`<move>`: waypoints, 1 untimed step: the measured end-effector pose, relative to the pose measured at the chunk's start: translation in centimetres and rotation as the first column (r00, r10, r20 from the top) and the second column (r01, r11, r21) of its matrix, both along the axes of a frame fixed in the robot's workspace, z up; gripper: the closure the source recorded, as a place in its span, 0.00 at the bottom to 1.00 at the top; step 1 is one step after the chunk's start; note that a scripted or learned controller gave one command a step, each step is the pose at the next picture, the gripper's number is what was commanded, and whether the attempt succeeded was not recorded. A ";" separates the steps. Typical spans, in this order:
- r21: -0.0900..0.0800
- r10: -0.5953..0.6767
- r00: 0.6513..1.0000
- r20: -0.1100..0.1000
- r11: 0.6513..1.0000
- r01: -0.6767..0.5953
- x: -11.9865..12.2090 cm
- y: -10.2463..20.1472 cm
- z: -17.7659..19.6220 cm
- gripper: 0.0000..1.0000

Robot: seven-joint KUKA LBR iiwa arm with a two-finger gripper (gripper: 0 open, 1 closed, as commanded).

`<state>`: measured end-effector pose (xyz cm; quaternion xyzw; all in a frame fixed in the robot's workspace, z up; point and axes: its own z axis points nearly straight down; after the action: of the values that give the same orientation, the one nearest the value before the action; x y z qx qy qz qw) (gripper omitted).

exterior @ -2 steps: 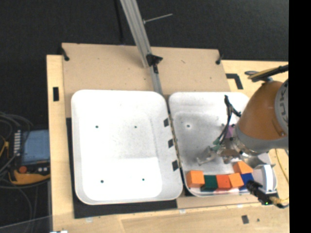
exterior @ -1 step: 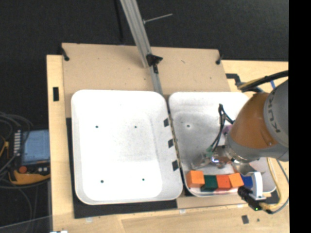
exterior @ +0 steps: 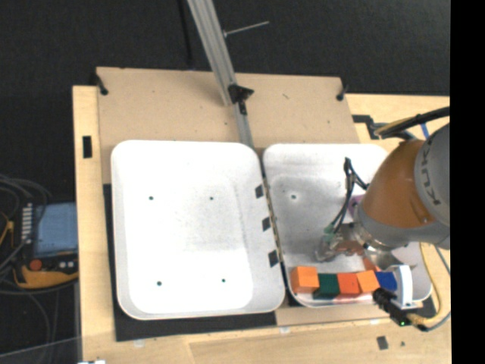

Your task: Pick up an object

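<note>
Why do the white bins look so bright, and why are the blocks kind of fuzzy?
In the camera view, light from above glares off the left bin and washes it out; the right bin looks greyer, with the arm over part of it. The blocks along its near edge look soft, so their edges blur. The floor around the bench stays dark.

Pale wooden bench (exterior: 87,203) on dark floor (exterior: 45,36), slanted metal pole (exterior: 212,40), cables (exterior: 19,279) at left.

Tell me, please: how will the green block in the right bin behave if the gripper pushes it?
The green block looks flat-sided, so it should probably slide, not roll. It looks rigid and likely light. Orange blocks flank it closely beside the bin wall, so a push may move them together.
</note>
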<state>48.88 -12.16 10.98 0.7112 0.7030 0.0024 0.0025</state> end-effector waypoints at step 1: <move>-0.001 0.016 1.000 0.000 1.000 -0.016 1.1 0.5 5.3 1.00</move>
<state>49.99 -11.71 16.32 0.7056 0.7086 0.0021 0.0031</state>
